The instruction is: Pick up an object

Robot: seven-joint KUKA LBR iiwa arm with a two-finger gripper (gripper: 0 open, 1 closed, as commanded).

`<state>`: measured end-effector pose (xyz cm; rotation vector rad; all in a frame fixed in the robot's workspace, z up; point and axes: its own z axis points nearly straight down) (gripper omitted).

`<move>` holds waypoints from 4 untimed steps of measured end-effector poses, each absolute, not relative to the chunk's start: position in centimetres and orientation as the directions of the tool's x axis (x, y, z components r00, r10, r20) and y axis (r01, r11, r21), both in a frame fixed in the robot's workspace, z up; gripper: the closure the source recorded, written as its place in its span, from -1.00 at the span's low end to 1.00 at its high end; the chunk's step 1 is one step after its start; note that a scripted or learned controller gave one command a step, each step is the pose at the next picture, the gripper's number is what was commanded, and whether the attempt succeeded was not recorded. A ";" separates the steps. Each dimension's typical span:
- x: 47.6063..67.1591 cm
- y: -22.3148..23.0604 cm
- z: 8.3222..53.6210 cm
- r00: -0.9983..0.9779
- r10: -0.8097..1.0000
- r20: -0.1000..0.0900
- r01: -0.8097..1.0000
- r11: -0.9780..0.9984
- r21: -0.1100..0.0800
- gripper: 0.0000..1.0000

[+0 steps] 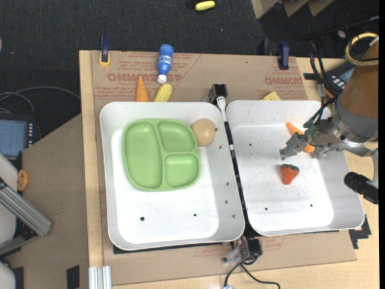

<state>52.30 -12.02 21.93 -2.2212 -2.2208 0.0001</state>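
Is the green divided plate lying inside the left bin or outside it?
Inside. The green divided plate lies flat on the floor of the left bin, with the bin's white surface visible around it on every side.

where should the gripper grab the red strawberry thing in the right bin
Best guess: across the red strawberry's wide middle, coming straight down. It lies alone on the right bin's flat floor, apart from the walls, with the gripper just above-left.

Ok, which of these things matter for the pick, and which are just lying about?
In play:
gripper, low in the right bin
red strawberry-like toy just below it
orange piece beside it

Lying about:
green divided plate and tan ball, left bin
blue-capped bottle, carrot, corn behind the bins
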 end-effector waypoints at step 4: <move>56.2 -4.6 19.1 -0.009 1.000 0.001 1.000 0.009 0.012 1.00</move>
